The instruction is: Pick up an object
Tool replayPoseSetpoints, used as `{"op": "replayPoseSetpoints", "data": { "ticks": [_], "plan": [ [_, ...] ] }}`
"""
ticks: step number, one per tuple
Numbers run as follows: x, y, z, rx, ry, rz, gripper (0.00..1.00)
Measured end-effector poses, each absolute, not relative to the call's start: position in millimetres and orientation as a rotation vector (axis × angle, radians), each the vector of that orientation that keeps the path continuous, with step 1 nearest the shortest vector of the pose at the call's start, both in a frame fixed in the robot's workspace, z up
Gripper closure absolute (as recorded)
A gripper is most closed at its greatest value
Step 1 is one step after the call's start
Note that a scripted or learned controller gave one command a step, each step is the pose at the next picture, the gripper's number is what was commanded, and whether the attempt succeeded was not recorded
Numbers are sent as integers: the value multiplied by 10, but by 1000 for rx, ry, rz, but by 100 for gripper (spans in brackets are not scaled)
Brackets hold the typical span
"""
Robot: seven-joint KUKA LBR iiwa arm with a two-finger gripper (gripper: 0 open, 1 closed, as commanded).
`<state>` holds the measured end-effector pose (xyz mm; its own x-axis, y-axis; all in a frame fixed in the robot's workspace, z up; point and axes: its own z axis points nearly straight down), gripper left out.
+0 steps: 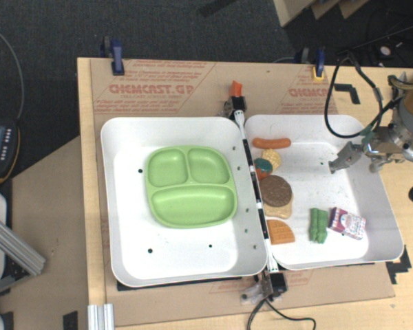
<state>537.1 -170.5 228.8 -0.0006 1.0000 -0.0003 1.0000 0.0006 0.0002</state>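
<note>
The right bin (372, 253) holds several small items. A red-orange sausage (271, 143) lies at its far left, with a teal and yellow piece (265, 163) just below it. Then come a round brown patty (276, 191) and an orange wedge (281, 233). A green piece (319, 225) and a purple-and-white packet (347, 223) sit near the front right. My gripper (346, 159) hangs over the bin's far right part, above bare floor, apart from every item and holding nothing I can see.
The left bin (124, 239) carries a green divided plate (191, 186). A black clamp strip (251, 177) runs between the bins. Cables (344, 95) loop over the bench at the back right.
</note>
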Motion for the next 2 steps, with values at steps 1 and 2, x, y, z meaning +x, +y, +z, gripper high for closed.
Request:
{"op": "replayPoseSetpoints", "data": {
  "ticks": [1, 2],
  "plan": [
    [4992, -1424, 778, 2225, 2226, -4, 0],
    [5026, -1446, 949, 2218, 2217, 3, 100]
  ]
}}
